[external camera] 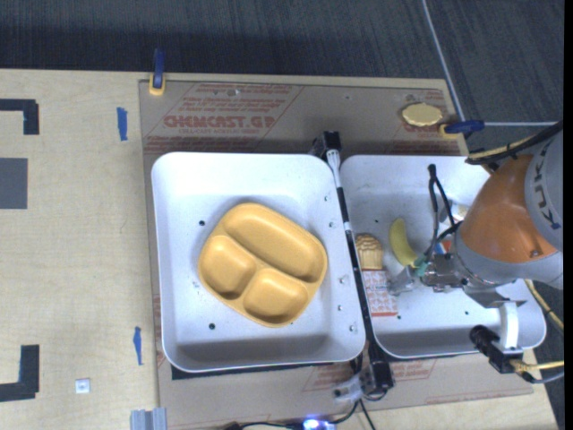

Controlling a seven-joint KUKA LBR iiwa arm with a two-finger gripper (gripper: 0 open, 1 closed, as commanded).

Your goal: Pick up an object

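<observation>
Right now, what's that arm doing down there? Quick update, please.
Gripper low in right bin, grip unclear. Banana and small packets beside it. Yellow divided tray sits upside down in left bin.

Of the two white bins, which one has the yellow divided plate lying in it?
The left bin holds the yellow divided plate; the right bin holds small items and the gripper.

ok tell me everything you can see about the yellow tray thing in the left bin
The yellow tray is a rounded, smooth piece that looks like moulded plastic, with three domed sections: one long and two smaller. It appears to lie upside down, turned at a slant, near the middle of the left bin, resting on the bin's floor. Nothing else touches it.
</observation>
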